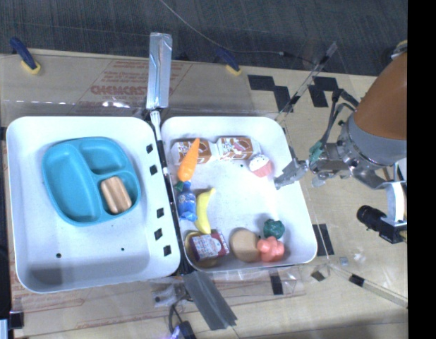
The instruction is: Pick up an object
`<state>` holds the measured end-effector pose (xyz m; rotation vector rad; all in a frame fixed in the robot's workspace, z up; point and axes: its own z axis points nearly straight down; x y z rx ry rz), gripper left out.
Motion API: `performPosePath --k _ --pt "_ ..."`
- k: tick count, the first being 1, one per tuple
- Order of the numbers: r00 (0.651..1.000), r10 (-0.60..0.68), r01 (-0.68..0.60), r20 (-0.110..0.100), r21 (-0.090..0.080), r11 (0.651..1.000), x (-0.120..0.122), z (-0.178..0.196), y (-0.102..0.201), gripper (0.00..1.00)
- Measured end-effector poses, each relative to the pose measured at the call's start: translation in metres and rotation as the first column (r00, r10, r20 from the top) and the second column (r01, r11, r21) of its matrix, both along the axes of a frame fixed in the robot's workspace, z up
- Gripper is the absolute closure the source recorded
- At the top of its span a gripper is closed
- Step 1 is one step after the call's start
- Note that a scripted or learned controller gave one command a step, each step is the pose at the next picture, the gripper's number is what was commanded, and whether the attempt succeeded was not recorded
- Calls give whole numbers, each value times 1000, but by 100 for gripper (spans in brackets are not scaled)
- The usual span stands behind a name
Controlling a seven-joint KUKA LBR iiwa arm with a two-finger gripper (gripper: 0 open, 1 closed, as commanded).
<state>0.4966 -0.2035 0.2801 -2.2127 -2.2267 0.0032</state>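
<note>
Several small toy foods lie in the right bin (297,210), just left of my claw (287,176), which hangs over that bin's right rim; whether it's open or closed I cannot tell. Nearest, up and left of it, is the white-and-pink piece (259,165). I judge it light, hard plastic, slippery, so I'd pinch across its middle

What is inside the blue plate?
The blue plate sits in the left bin. A brown hot dog bun lies in its lower right compartment. The other compartments show bare blue. What is under the bun is covered.
</note>
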Motion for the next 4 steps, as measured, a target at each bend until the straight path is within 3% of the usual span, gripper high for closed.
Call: performPosePath --k 1,2,3,4 --pt "991 131 -131 5 -2 991 -19 50 -7 0" --pt "994 112 -112 -7 4 994 -21 -98 17 0" --pt "1000 -21 21 2 1 1000 -10 -189 73 0" --pt "1000 -19 19 4 -3 1000 70 -185 108 0"
